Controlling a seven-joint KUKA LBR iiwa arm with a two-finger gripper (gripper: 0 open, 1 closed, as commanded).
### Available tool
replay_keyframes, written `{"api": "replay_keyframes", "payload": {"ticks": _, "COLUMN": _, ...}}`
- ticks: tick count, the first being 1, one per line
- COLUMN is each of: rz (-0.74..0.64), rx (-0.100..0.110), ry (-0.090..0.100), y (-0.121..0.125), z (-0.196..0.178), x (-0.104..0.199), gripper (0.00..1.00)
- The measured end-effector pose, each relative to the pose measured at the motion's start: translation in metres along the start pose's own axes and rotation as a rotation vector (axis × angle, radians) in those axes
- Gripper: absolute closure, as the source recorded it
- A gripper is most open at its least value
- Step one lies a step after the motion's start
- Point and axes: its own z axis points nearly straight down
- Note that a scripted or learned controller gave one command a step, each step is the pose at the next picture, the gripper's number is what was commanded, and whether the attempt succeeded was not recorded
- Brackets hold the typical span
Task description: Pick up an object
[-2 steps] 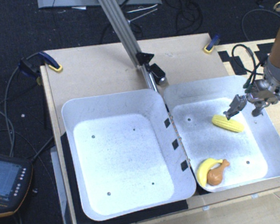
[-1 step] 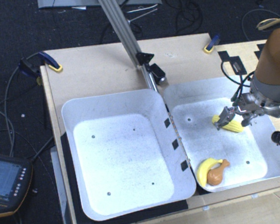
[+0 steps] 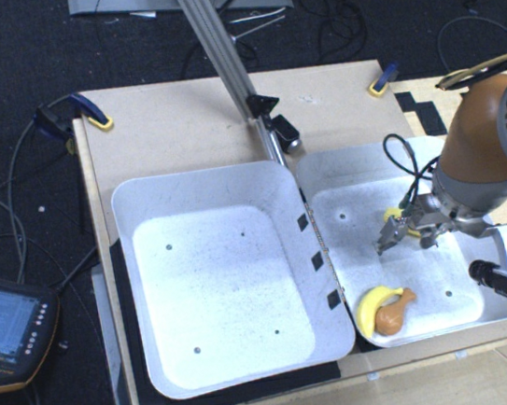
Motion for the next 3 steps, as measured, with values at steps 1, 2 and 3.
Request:
{"api": "replay_keyframes", "payload": {"ticks": 1, "rz": 0.001, "rx": -0.006, "ry": -0.001, "y": 0.002, "z": -0.013, "x": -0.001, "gripper": 1.00}}
{"api": "replay_keyframes", "payload": {"ticks": 2, "rz": 0.000, "rx": -0.011, "ry": -0.002, "y": 0.000, "z": -0.075, "x": -0.004, "gripper": 1.00}}
{"api": "replay_keyframes", "payload": {"ticks": 3, "rz": 0.000, "rx": -0.011, "ry": -0.003, "y": 0.000, "z": -0.137, "x": -0.009, "gripper": 1.00}}
